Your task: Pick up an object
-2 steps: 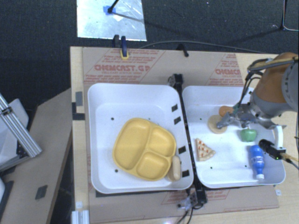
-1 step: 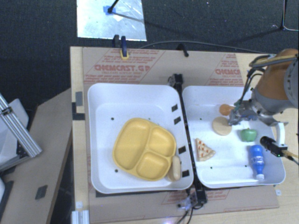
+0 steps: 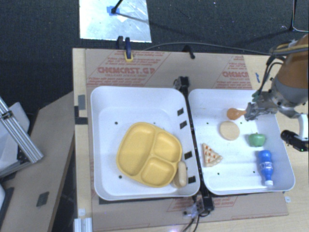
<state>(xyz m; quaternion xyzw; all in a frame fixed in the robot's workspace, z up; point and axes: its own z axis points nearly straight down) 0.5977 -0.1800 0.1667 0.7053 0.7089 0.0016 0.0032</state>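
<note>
Claw (image 3: 252,111): we find it low in the right bin (image 3: 285,178), at 3 o'clock of an orange spoon-like piece (image 3: 235,113); grip state we cannot tell.
Nearest pick: that orange piece, at the bin's 12 o'clock.
Handling: we judge it light, stiff, slippery plastic; take it across the narrow handle.
Neighbours: tan disc (image 3: 230,130), green toy (image 3: 257,139), blue bottle (image 3: 264,166), pizza slice (image 3: 210,155).
Writing: "CHEMCAST" on the board (image 3: 126,70) covering the tabletop.

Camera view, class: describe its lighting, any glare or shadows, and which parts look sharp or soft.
In the camera view, light is even and diffuse; the white plastic left bin looks bright, nearly washed out; the shiny silver sheet on the dark floor shows patchy glare; the yellow divided plastic tray casts only a faint shadow; the grey two-finger gripper looks slightly soft.
</note>
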